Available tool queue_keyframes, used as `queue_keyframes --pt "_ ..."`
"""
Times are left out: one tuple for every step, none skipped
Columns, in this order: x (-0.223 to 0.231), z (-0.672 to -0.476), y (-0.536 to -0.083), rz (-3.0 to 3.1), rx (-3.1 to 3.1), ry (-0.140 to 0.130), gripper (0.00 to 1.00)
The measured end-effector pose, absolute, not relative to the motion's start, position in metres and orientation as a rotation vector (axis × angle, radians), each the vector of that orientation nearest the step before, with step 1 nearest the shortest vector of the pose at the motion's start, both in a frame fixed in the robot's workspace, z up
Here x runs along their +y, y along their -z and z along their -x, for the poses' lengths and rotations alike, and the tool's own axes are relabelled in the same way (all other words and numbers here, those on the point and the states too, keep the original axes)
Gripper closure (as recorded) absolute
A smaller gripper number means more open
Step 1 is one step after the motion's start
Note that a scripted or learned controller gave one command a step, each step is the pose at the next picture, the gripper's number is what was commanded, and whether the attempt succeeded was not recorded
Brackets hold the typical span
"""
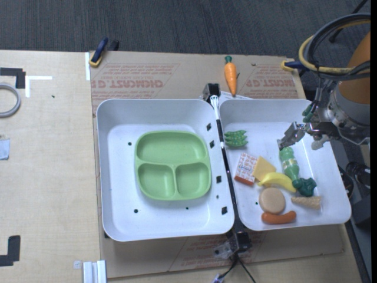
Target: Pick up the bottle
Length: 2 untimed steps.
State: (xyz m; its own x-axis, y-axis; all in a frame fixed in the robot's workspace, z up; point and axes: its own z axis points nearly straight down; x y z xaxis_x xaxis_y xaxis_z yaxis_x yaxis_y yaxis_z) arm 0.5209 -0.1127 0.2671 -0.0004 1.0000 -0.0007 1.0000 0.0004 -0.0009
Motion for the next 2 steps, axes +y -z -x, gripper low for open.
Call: queue_keyframes --pt "-0.1272 -0.5133 -0.0965 2.532 -1.858 -0.002 0.00" --pt "-0.1275 -0.5133 -0.1058 2.535 -1.854 -0.003 1.00"
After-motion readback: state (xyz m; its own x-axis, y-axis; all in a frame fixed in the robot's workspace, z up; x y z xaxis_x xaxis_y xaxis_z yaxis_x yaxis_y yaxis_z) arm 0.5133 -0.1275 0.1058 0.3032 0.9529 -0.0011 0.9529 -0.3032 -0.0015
